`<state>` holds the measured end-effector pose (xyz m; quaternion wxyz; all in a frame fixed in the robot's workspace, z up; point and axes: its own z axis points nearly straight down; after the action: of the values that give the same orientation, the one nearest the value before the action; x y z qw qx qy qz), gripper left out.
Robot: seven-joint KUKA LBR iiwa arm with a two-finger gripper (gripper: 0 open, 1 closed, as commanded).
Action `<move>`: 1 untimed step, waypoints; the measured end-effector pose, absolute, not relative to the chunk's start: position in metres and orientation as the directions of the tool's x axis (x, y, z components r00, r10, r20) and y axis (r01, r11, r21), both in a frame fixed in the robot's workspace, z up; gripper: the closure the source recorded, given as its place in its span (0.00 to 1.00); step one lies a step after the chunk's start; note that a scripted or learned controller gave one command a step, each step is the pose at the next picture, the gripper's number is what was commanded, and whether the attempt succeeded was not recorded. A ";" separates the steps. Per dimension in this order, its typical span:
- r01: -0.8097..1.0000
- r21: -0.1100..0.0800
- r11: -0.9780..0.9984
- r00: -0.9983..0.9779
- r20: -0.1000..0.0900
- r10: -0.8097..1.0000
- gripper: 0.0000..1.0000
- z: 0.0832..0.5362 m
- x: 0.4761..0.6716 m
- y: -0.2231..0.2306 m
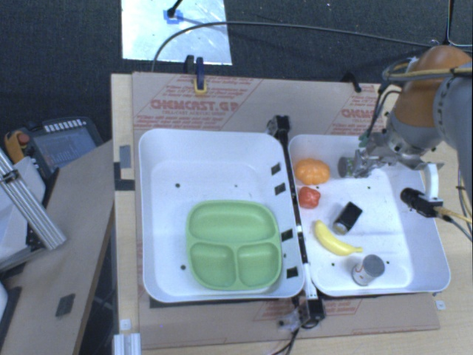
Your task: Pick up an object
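— Orange is the first thing I notice: a round orange fruit (312, 171) sits in the right bin (421, 272), just beside the divider (290, 198) that runs between the two bins. Is that the one to go for?

— It looks the likeliest. The claw (358, 164) hangs close by, on the far side of the fruit from the divider, low over the bin floor. I cannot tell how wide it stands; its tip is too small and cluttered to read, and I see nothing held in it.

— How would the fruit handle?

— My guess is a light, hard toy with a smooth skin, so it may roll or squirt out. I would close across its widest part, straight down over the middle.

— What else lies near the divider?

— A small red fruit (309, 196) almost touching it, then a banana (335, 240) a little further out. A black cylinder (347, 217) lies past the banana, and a grey can (367, 268) beyond that. Across the divider, in the left bin (170, 161), rests a green tray (233, 244) with three compartments.

— Any risk?

— The orange fruit sits near the bin wall, so the claw has little room there.
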<state>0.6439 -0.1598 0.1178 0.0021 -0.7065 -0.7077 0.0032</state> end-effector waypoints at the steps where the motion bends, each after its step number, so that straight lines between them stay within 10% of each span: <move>1: 1.000 0.007 0.004 -0.004 -0.001 1.000 1.00 0.164 0.645 -0.154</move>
<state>0.6453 -0.1541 0.1638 -0.0028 -0.7055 -0.7087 -0.0022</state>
